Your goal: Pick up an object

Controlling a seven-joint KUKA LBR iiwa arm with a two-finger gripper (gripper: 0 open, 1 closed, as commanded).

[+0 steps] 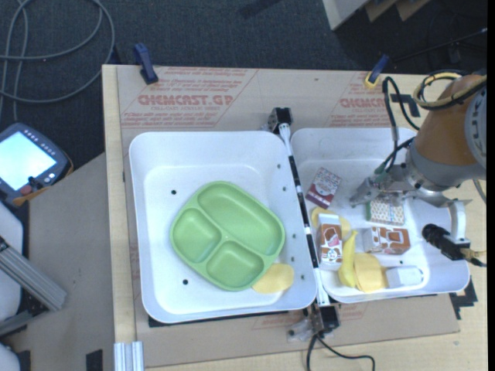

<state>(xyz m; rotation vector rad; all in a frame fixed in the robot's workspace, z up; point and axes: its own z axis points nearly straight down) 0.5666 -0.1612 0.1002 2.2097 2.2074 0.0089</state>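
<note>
Your arm (452, 137) comes in from the right and hangs over the right bin (340, 141), with the gripper (384, 194) down near the middle of that bin, right above a small patterned packet (386, 212). You can see metal bits sticking out to the left of the wrist, but honestly you can't tell from this angle whether the fingers are spread or closed, and nothing is visibly sitting between them, so don't count anything as grabbed. The stuff to pick from is all bunched in the front half of the right bin: a red and white pouch (325, 186) near the divider, tilted a bit; a carton (330, 241) with a brown and white label just in front of it; a banana (349, 255) lying beside that carton and touching it; a yellow block (369, 273) right against the banana's front end; a brown and white box (386, 239) just in front of the patterned packet; and a pale flat piece (403, 277) by the front wall, next to the yellow block. Over in the left bin (155, 207) you've got a green tray (227, 234) with three compartments sitting at a slant around the middle, and a pale yellow lump (274, 278) just off its front right corner, touching the tray's edge or very nearly, close to the divider. A black cable (398, 103) loops off the arm near the back of the right bin.
</note>
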